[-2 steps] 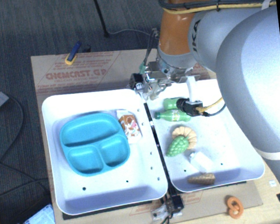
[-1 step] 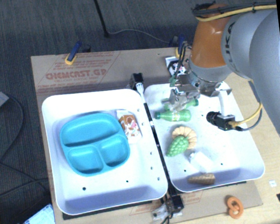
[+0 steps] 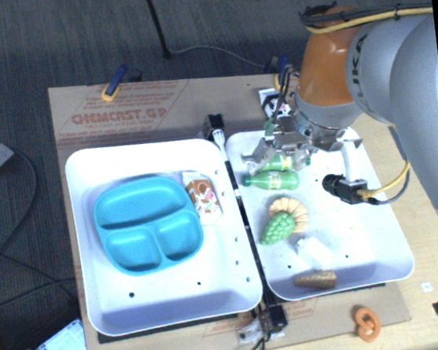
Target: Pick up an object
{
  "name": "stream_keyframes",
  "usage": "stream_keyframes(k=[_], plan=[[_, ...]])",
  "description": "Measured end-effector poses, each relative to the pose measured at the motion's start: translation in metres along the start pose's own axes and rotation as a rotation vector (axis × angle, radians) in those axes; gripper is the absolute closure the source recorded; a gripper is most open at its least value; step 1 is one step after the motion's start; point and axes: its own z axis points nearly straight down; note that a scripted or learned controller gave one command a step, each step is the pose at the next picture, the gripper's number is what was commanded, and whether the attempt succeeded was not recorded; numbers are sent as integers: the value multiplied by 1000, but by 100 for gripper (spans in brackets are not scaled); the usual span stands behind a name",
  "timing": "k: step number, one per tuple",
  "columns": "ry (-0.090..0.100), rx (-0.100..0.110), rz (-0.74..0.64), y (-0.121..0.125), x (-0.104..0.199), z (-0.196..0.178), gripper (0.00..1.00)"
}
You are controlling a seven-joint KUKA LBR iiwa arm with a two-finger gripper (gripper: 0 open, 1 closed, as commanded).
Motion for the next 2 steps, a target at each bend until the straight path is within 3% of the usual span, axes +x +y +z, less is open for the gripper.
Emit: stream_keyframes(k=[1,2], plan=[[-1,2,0,13,-66,66,0],[0,-7,1,-56,-55,96,0]])
